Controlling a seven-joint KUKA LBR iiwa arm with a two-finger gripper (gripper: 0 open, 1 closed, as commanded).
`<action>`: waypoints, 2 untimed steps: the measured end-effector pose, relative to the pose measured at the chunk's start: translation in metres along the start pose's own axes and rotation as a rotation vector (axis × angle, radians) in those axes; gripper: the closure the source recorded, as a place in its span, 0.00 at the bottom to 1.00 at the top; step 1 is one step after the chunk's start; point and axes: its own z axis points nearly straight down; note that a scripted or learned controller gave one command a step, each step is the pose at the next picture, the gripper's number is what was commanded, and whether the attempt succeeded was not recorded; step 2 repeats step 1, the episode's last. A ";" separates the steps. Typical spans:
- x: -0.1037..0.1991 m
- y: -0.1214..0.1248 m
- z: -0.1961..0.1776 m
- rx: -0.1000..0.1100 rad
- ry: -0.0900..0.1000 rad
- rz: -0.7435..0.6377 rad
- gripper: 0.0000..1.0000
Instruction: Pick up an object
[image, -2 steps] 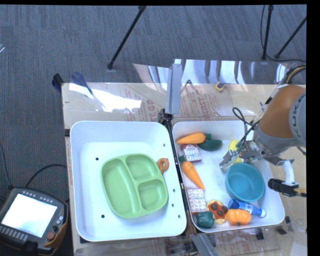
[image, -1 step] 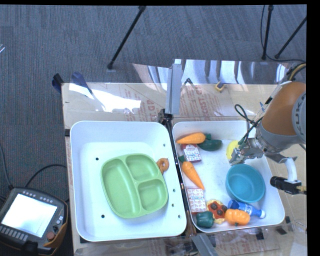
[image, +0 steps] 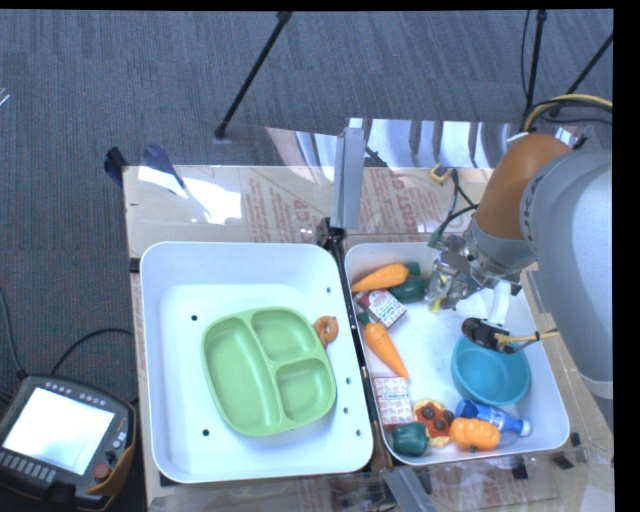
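Claw (image: 447, 290), grip state unclear, hovers beside a glossy orange carrot (image: 380, 278).

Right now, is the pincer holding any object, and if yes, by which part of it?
It cannot be told. The pincer hangs low over the right bin, near the green toy and the upper carrot, but nothing shows clearly in its grip.

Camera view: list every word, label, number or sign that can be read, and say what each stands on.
"DO NOT": red print, seen upside down, on the cardboard sheet behind the bins; the rest of its red lettering is too faint to read.
Small packet in the right bin: red and white print, too small to read.
Handheld screen at lower left: glare, no legible text.
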 end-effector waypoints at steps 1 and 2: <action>-0.002 -0.001 0.001 0.006 -0.003 0.001 0.00; -0.002 -0.001 0.001 0.006 -0.003 0.001 0.00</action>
